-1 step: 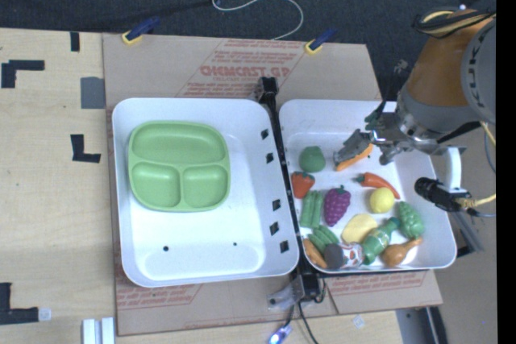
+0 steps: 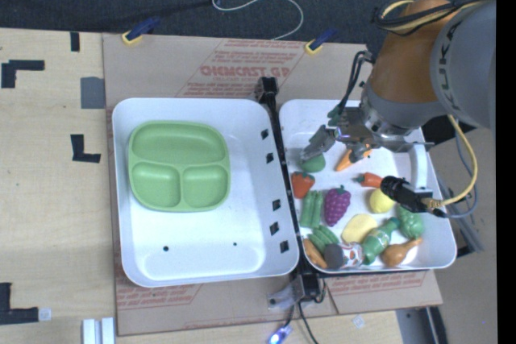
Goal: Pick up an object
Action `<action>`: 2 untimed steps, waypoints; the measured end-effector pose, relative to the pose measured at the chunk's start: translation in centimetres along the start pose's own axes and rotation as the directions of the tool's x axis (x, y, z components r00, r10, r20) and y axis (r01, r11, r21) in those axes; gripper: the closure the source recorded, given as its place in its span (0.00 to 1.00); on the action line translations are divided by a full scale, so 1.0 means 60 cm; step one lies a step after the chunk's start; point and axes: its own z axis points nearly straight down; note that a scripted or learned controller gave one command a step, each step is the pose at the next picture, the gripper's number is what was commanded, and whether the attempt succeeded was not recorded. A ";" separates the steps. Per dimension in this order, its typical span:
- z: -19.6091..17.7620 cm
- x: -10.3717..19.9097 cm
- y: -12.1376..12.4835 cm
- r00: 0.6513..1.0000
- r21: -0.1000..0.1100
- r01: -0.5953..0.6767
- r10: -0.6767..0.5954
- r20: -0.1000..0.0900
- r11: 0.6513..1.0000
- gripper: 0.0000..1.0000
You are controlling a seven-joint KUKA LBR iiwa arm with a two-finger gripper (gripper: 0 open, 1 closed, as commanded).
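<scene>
Lying in a heap, the toy food (image 2: 355, 217) fills the right bin (image 2: 439, 258), mostly toward its front edge: purple grapes (image 2: 336, 204) near the middle, a green pod (image 2: 310, 208) just to their left, a lemon (image 2: 380, 201) to their right and a tomato (image 2: 301, 184) close to the divider between the bins. A small carrot (image 2: 345, 159) sits further back, with a green piece (image 2: 314, 163) just left of it. More pieces crowd the front edge, too jumbled to tell apart.

Over the back half of that bin hangs the end effector (image 2: 334, 142), close above the green piece and the carrot. I cannot tell from here whether its fingers are spread or closed, and nothing is plainly gripped. The arm (image 2: 419, 68) comes in from the right, its orange band above the wrist.

The left bin (image 2: 145, 254) holds a green divided plate (image 2: 179, 165) in its back left part. Both bins rest on cardboard (image 2: 242, 68) on the counter (image 2: 48, 197).
</scene>
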 end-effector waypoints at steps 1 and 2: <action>-0.139 0.091 -0.044 1.000 -0.004 -0.002 0.002 0.001 1.000 0.00; -0.209 0.194 -0.075 1.000 -0.002 0.000 0.000 0.000 1.000 0.00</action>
